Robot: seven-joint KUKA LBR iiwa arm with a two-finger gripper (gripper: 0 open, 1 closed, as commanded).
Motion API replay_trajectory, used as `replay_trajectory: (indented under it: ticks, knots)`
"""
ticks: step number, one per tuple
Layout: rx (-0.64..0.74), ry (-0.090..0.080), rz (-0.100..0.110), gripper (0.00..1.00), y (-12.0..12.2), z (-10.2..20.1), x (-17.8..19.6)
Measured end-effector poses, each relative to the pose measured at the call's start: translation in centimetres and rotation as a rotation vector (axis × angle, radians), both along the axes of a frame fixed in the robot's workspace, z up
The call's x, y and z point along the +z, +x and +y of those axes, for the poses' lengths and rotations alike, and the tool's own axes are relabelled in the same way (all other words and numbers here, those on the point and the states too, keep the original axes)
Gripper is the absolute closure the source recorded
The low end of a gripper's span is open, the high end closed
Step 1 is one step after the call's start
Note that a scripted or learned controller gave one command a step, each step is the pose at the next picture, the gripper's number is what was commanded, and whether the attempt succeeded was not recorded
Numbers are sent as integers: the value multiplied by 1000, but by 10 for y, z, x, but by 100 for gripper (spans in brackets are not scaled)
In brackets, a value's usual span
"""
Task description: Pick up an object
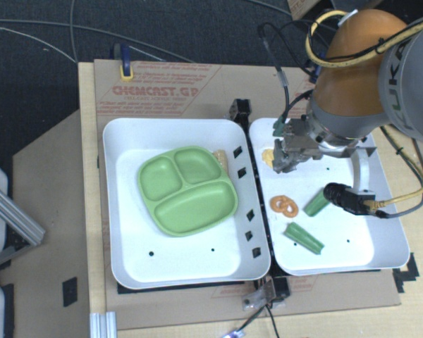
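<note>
The step in hand looks like the descent toward a pick: the tool [287, 162] is low over the far left part of the right bin [388, 248], at the end of the grey arm [352, 62] with its orange band. A small yellow piece [268, 158] lies at the tool's left side, partly hidden, and seems the likeliest target; whether the tool touches it I cannot tell. Whether the tool is open or closed cannot be made out either, and nothing is visibly held.

Other candidates lie nearer in the same bin: an orange pretzel-shaped piece [284, 205], a green block [316, 203] just right of it, and a longer green piece [303, 237] nearest the front. The left bin [120, 189] holds a green divided plate [187, 189].

The next move, I judge, calls for settling squarely over one object, closing on it, then lifting straight up.
</note>
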State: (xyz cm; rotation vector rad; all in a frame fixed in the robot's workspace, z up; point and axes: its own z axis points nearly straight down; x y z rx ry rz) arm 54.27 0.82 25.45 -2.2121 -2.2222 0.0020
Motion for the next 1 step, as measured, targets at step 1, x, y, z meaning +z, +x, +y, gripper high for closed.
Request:
replay_trajectory:
  ticks: [1]
  knots:
    - [1,0,1,100,-32,49,-16]
